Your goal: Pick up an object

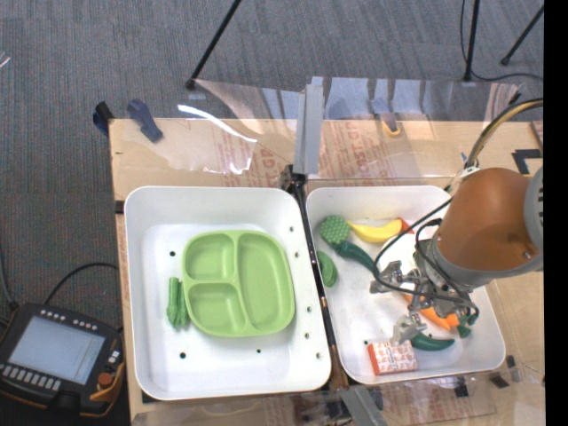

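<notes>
My gripper (428,307) is low in the right bin (355,362), under the arm's orange band (486,220). It hangs right over an orange carrot-like toy (441,319) and a dark green pod (435,343) at the bin's front right. A red and white box (391,357) lies just in front of it, to the left. A yellow banana (376,231) and a green brush (344,241) lie at the back of the bin. A small green piece (327,268) rests against the left wall. The arm hides part of the carrot.
The left bin (151,362) holds a light green divided plate (238,282) with a green bean pod (177,302) beside it on the left. A grey post (310,131) stands behind the two bins. A teach pendant (55,355) sits on the floor at the lower left.
</notes>
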